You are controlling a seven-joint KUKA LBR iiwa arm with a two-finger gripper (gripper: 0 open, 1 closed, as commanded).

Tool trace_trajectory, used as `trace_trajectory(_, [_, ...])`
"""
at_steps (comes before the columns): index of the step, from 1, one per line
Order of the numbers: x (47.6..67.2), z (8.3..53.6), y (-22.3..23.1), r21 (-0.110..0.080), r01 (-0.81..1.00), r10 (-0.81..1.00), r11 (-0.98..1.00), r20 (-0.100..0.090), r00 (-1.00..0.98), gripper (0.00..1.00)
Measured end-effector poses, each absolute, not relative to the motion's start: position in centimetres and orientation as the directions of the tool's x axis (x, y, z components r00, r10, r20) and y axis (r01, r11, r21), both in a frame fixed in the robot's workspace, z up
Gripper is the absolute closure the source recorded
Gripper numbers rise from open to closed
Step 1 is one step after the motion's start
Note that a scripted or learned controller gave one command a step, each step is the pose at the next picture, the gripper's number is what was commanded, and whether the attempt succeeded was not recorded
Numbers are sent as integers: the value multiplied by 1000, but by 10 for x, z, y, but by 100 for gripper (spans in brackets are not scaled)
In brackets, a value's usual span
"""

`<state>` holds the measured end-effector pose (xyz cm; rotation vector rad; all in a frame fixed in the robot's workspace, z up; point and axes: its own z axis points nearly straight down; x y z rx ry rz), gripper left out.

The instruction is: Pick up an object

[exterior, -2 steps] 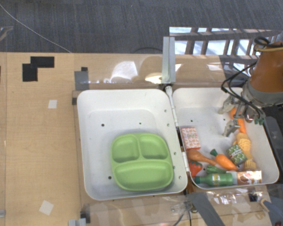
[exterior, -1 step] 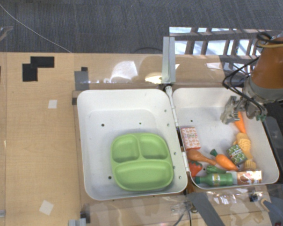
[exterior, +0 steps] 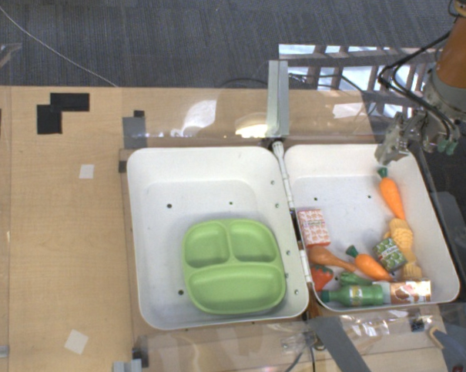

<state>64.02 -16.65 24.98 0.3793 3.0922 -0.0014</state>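
Pincer (exterior: pixel 391 149): positioned over the far right corner of the right bin, at the end of the grey arm entering from the right; finger spacing cannot be determined at this resolution; no object is visible between the fingers.
Arm (exterior: pixel 453 70): grey body with an orange band above the wrist, dark cables looped beside it.
Upper carrot (exterior: pixel 391 196): orange with a green top, lying just below the pincer near the right wall of the right bin, green end pointing toward the pincer.
Right bin (exterior: pixel 333 177): shallow, white; its far half is bare, its objects are grouped along the near and right walls.
Snack box (exterior: pixel 313 227): pink and white carton, lying flat beside the bin's left wall.
Waffle-textured yellow item (exterior: pixel 403 239): near the right wall, below the upper carrot.
Green packet (exterior: pixel 389 252): touching the yellow item on its left side.
Lower carrot (exterior: pixel 369 265): orange, lying at a slant in the near part of the bin, beside the green packet.
Green bottle (exterior: pixel 355 295): lying on its side along the near wall.
Brown-and-white carton (exterior: pixel 410 291): lying at the near right corner, end to end with the green bottle.
Left bin (exterior: pixel 155 177): shallow, white, adjoining the right bin.
Green plate (exterior: pixel 233 264): three-compartment plate, resting in the near half of the left bin.
Table (exterior: pixel 58 251): light wood surface carrying both bins.
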Motion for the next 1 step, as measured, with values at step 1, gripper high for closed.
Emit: trace_trajectory(1, [656,279,-135,5,454,454,891,-12,-891,100])
